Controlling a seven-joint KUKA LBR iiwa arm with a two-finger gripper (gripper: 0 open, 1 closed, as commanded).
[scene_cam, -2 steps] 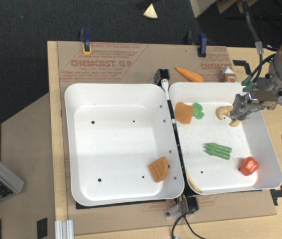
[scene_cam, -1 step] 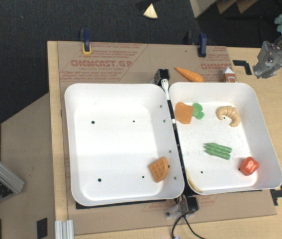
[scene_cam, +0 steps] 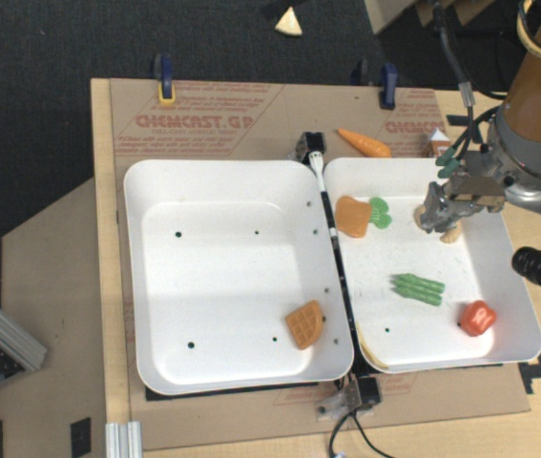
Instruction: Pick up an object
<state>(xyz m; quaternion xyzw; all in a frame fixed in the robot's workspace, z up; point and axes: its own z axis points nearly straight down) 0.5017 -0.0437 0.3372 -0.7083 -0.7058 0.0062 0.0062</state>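
My pincer (scene_cam: 439, 219), grip state unclear, hung over the right bin (scene_cam: 509, 346) on a brown board (scene_cam: 117, 141), dark floor (scene_cam: 60, 27) beyond it.

I see my gripper (scene_cam: 439, 219) low over the right bin's (scene_cam: 499, 346) far side. That bin holds an orange piece (scene_cam: 352, 217), green beans (scene_cam: 417, 288) and a red item (scene_cam: 477, 319); a waffle (scene_cam: 305, 324) lies in the left bin (scene_cam: 156, 351).

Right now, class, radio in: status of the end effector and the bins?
End effector low over right bin, near a tan piece. Green beans, red piece lie apart. Waffle in left bin.
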